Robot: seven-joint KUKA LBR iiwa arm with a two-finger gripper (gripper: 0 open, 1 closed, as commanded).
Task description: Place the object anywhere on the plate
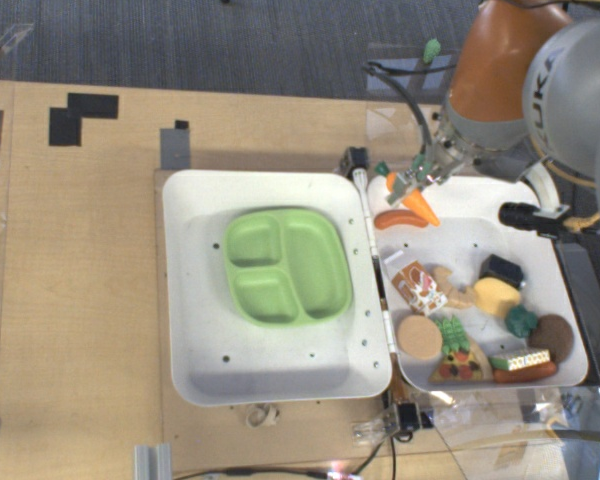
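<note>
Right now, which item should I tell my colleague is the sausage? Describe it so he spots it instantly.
Find the right bin, full of toy food. At its top left corner, below the tool, lies the sausage: a red-orange curved link beside an orange carrot. It is smooth and bent, whereas the carrot is tapered.

Right bin (565, 268), white, shallow: hot dog (401, 219) near far-left corner; patterned red-white packet (418, 285); tan round disc (419, 337) at near-left; pizza slice (453, 363) just beside disc; yellow wedge (495, 294) centre-right; black block (501, 267) behind wedge; dark green piece (522, 320); brown round item (552, 333). Black L-shaped marker (78, 116) on bench (70, 298), far left.
</note>
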